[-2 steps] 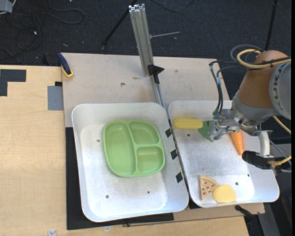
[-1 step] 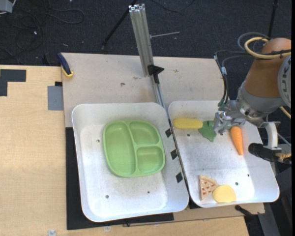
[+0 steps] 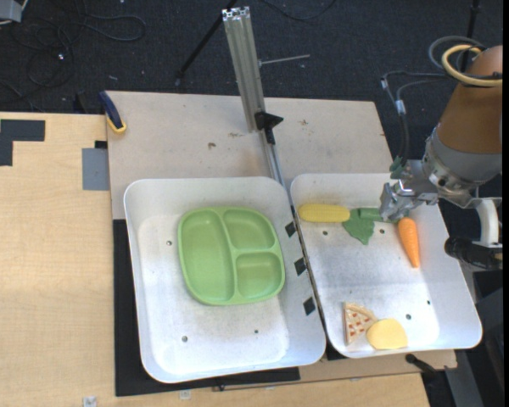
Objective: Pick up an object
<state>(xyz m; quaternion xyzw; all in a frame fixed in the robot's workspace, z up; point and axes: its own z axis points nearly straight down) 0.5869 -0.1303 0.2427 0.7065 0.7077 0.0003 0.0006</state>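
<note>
Gripper [image 3: 396, 203] hangs just above the carrot's [image 3: 409, 241] top end; its finger state can't be told, tips blurred

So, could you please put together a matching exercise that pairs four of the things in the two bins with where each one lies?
Things:
1. green divided plate
2. toy corn cob
3. toy carrot
4. toy pizza slice

Places:
A. right bin, far left, by the divider
B. right bin, near edge, beside a yellow piece
C. left bin, middle
D. right bin, far right, just below the pincer

Pairs: 1-C, 2-A, 3-D, 4-B
</note>
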